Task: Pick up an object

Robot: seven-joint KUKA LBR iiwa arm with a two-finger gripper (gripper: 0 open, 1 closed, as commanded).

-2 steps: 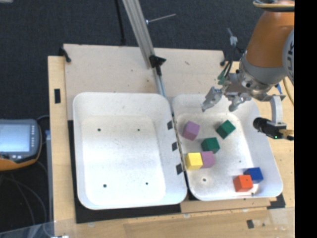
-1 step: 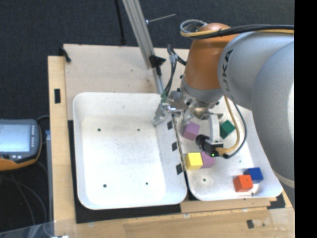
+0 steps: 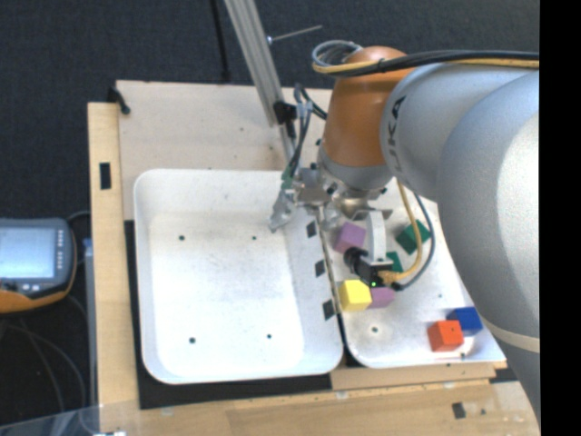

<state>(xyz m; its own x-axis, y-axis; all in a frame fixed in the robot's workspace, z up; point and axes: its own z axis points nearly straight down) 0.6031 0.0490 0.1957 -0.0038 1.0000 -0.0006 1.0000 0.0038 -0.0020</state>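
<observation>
**Pincer over the bins' seam**

My pincer [image 3: 283, 209] hangs over the left bin's [image 3: 218, 271] right edge — wide or narrow, I cannot tell. In the right bin [image 3: 399, 345] lie a purple block [image 3: 349, 237], a yellow block [image 3: 354, 295] and an orange block [image 3: 445, 335].

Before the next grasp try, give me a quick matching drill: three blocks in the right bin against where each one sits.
Things:
1. yellow block
2. orange block
3. green block

Places:
a. next to the blue block, near the front edge
b. farthest back of the three, beside the grey arm
c. close to the rim shared with the left bin

Pairs: 1-c, 2-a, 3-b
</observation>
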